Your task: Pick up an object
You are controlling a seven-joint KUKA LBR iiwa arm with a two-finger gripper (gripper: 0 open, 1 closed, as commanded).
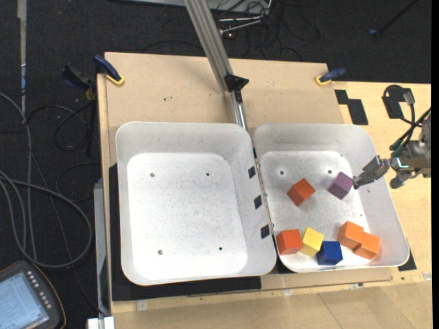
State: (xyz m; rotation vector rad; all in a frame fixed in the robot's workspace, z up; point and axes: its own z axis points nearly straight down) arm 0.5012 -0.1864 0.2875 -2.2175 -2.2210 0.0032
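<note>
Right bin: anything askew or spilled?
Nothing spilled. All seven blocks sit inside the right bin: five bunched along the near edge, an orange block and purple block loose mid-bin, both turned at angles. The claw is beside the purple one.

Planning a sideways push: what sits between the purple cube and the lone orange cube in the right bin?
Nothing: in the camera view only bare bin floor lies between the purple cube and the orange cube.
</note>
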